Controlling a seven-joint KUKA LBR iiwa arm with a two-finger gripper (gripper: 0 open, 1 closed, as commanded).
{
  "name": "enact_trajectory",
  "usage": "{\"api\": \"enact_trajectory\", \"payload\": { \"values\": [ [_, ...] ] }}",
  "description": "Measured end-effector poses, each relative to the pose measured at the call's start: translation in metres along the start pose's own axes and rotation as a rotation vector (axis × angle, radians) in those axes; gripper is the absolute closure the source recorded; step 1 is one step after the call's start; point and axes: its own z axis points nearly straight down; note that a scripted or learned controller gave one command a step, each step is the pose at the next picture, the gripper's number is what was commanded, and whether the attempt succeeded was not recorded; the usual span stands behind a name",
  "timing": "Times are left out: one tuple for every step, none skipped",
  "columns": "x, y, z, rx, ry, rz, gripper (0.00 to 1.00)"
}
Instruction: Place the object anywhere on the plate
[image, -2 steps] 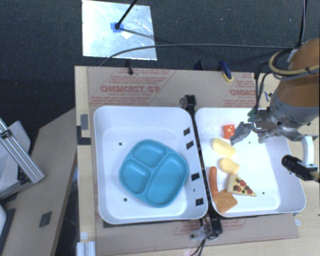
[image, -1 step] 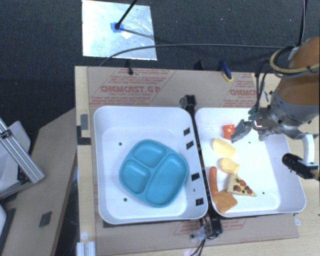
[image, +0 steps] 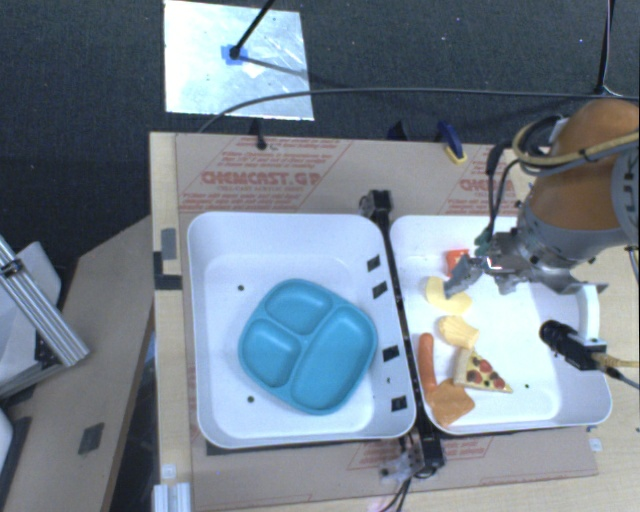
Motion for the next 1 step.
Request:
{"api": "enact_trajectory", "payload": {
  "values": [
    [-0.0072,-0.0027,0.0454,0.001,0.0,0.002,0.0]
  ]
}}
